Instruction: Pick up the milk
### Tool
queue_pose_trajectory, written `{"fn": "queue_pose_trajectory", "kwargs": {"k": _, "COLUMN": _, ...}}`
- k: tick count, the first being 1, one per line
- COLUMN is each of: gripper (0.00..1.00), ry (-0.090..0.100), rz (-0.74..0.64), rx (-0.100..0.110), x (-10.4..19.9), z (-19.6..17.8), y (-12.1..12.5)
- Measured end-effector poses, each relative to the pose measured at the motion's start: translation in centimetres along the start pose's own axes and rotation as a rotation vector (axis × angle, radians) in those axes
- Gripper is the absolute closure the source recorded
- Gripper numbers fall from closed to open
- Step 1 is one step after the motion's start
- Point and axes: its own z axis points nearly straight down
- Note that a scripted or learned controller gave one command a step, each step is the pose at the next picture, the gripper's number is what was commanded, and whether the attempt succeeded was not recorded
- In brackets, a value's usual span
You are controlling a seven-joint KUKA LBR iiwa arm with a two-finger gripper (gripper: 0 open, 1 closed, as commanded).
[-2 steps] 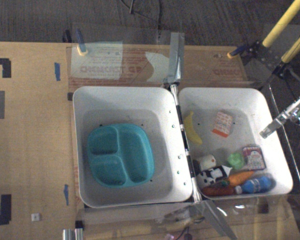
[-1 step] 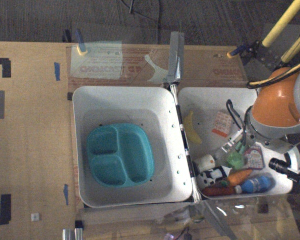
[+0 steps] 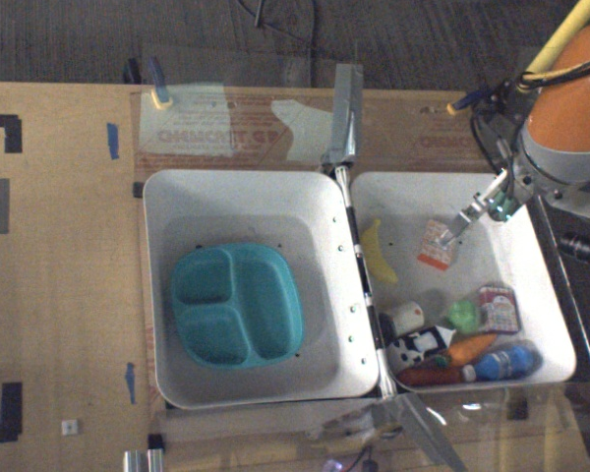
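Your tan counter (image 3: pixel 59 293) carries two white bins; the gripper (image 3: pixel 459 226) hangs in the right bin (image 3: pixel 546 264), jaws grasping a small orange-white carton (image 3: pixel 436 245). The milk (image 3: pixel 420 344) lies near that bin's front edge.

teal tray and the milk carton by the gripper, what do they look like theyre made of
The teal tray looks like moulded plastic: one even colour, rounded compartment walls, a soft sheen. The milk carton looks like printed cardboard, judging by its flat faces, sharp folded edges and white and orange print; it is too small to tell whether it is coated. It sits at the gripper fingertips.
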Motion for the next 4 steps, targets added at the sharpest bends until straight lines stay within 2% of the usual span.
{"fn": "queue_pose_trajectory", "kwargs": {"k": 1, "gripper": 0.0, "ry": 0.0, "rz": 0.005, "rx": -0.001, "x": 3.7, "z": -17.1, "y": 4.2}}
{"fn": "queue_pose_trajectory", "kwargs": {"k": 2, "gripper": 0.0, "ry": 0.002, "rz": -0.087, "rx": 0.002, "x": 6.7, "z": -21.7, "y": -8.0}}
{"fn": "queue_pose_trajectory", "kwargs": {"k": 3, "gripper": 0.0, "ry": 0.001, "rz": -0.059, "rx": 0.001, "x": 9.6, "z": -15.8, "y": 0.3}}
{"fn": "queue_pose_trajectory", "kwargs": {"k": 4, "gripper": 0.0, "ry": -0.003, "rz": -0.339, "rx": -0.002, "x": 9.3, "z": -21.7, "y": -6.3}}
